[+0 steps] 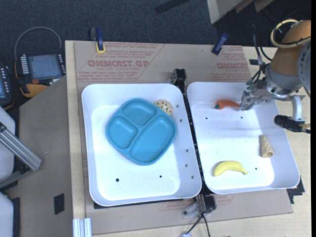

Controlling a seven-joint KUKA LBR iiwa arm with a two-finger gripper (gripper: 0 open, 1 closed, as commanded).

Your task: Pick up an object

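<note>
The arm reaches in from the right, and its jaws [245, 102] sit low over the upper part of the right bin [281, 179]. The orange carrot [226, 104] lies on the bin floor just to the left of the jaws, its near end touching or nearly touching them; it cannot be told whether it sits between them. How far the jaws stand apart cannot be told either, since they blur into the metal of the wrist.

Lower in the same bin, a yellow banana [229, 168] lies near the front wall, and a tan roll [266, 145] lies toward the right wall, both well apart from the jaws.

The left bin [106, 189] on the table holds a blue plate with 3 compartments [141, 131]; a cookie [164, 106] lies touching its upper right rim.
</note>
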